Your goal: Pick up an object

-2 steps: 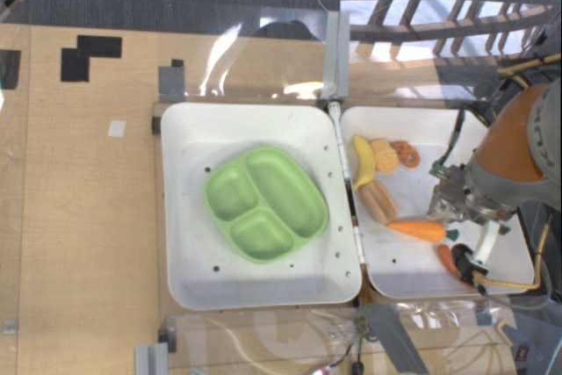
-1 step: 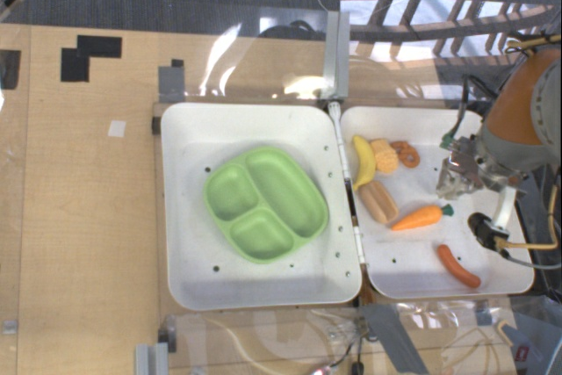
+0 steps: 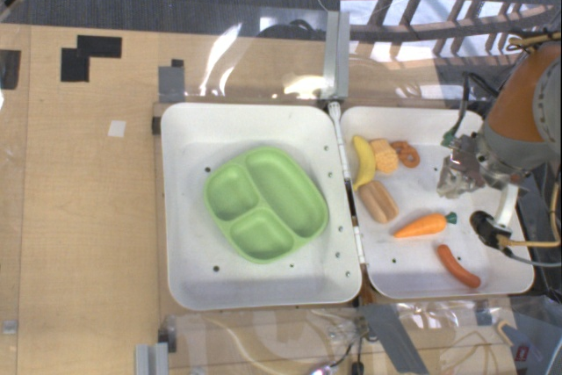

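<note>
The gripper (image 3: pixel 457 178) is hovering over the right bin (image 3: pixel 518 281); whether its jaws are spread cannot be told. Nothing is showing between them. The carrot (image 3: pixel 421 227) is lying just below-left of it, the nearest pick; banana (image 3: pixel 363 160) and sausage (image 3: pixel 459 266) are lying farther off.

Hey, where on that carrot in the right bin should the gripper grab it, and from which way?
Probably the thick middle of the carrot, coming straight down from above. It lies flat on the bin floor, long axis running left-right with the green tip toward the gripper. Closing across its narrow width suits the tapered body, and bare floor shows on both sides, with the hot dog bun a little way off.
</note>
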Motion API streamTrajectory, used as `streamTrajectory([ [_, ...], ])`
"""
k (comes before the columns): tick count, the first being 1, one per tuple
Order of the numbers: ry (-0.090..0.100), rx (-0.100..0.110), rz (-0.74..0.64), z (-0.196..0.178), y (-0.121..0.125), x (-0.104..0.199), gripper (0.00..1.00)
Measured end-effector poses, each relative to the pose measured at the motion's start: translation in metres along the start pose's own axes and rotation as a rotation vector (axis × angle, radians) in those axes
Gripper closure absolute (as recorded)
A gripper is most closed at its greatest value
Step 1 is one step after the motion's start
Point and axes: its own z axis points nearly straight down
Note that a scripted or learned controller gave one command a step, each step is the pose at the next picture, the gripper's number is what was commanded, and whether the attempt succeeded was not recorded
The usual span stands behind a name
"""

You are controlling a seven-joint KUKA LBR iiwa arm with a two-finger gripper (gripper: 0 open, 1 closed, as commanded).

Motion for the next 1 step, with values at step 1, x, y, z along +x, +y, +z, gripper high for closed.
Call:
streamTrajectory([
  [1, 0.000, -0.005, -0.043, -0.0663, 0.0536, 0.0214, 1.00],
])
